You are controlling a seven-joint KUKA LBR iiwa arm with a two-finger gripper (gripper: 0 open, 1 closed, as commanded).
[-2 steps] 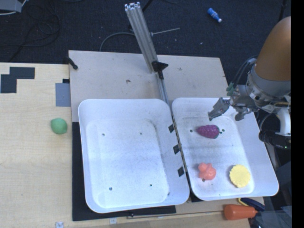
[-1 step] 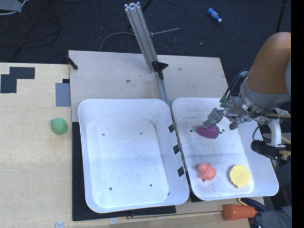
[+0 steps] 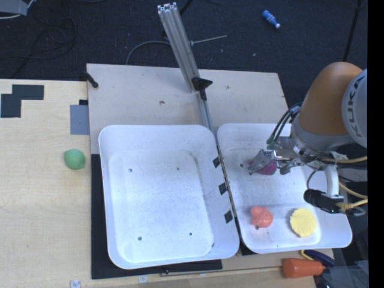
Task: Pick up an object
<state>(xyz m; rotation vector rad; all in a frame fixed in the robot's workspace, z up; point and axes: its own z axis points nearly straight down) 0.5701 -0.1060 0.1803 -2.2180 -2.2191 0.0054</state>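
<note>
Two white bins sit side by side on the bench; in the right bin (image 3: 336, 236), centre-right of frame, the gripper (image 3: 266, 162) covers a purple object (image 3: 268, 168), finger state indeterminable, so verify firm closure before lifting vertically

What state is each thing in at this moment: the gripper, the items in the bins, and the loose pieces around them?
gripper: low in the right bin, at a purple object; grasp unclear.
purple object: in the right bin, partly hidden by the gripper.
red object: resting loose on the right bin's floor.
yellow object: resting loose beside the red one, apart from it.
left bin: flat on the bench.
green ball: outside the bins, on the wooden surface.
</note>
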